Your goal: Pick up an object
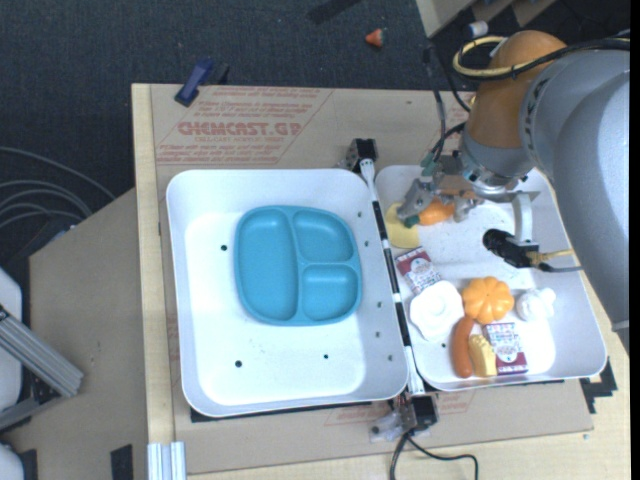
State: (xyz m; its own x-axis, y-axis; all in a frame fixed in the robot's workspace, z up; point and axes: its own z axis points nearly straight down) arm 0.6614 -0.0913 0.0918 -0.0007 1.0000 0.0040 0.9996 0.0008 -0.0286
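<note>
My gripper point(421, 202) is down in the far left corner of the right bin point(585, 343), under the grey arm with its orange band. A small orange piece point(436, 214) lies right against the gripper's tip, and a pale yellow item point(400, 232) sits just in front of it by the bin's left wall. Whether the orange piece is gripped is not visible. Nearer the front lie a red-and-white packet point(413, 266), a white round item point(437, 309), an orange pumpkin point(487, 298), a sausage point(461, 347) and a yellow-and-red box point(501, 349).
The left bin point(200, 353) holds a blue divided plate point(297, 264). A small white bottle point(536, 304) lies beside the pumpkin. The arm's bulk covers the right bin's far right part. A blue object point(197, 81) and an orange scrap point(374, 37) lie beyond the bench.
</note>
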